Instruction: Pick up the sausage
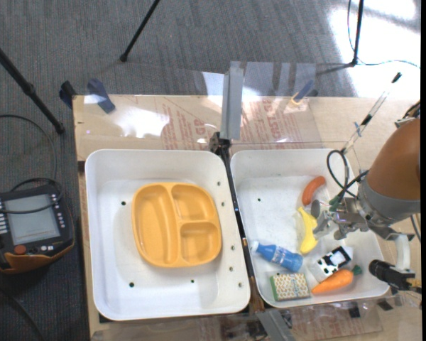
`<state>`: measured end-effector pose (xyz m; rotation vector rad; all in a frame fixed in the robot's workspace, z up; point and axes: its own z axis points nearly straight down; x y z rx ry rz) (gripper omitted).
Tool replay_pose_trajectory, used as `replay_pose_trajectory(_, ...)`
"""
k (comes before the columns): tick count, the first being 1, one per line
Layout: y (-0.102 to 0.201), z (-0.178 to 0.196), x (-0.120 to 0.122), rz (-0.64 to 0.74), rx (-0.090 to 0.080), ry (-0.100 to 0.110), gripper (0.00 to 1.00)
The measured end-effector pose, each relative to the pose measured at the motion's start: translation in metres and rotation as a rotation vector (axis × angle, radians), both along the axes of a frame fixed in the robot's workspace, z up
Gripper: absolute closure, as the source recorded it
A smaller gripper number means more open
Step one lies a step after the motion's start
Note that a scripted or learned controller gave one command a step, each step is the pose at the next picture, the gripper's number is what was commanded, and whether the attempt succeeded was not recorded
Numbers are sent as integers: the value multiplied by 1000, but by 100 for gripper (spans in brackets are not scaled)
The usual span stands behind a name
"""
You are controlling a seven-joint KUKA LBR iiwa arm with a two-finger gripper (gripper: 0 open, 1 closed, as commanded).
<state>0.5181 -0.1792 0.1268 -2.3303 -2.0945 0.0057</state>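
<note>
The sausage (313,189) is a short orange-red piece lying slantwise in the upper right part of the right bin (270,163). My gripper (329,217) hangs over the right side of that bin, just below and to the right of the sausage, close to the yellow banana (307,230). Nothing shows held in it. The grey arm with its orange band (397,165) comes in from the right edge.
Also in the right bin are a blue bottle (277,256), a carrot (334,281), a black-and-white block (332,261) and a green-edged sponge (290,285). A yellow divided plate (176,224) sits in the left bin (106,190). A teach pendant (28,222) lies on the floor at left.
</note>
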Motion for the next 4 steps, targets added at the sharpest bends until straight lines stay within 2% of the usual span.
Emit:
replay_pose_trajectory(1,0,0,0,-1,-1,-1,0)
replay_pose_trajectory(2,11,69,26,185,-1,-4,0)
replay_pose_trajectory(3,-7,27,103,101,-2,-3,0)
replay_pose_trajectory(4,-12,-43,127,201,8,-4,0)
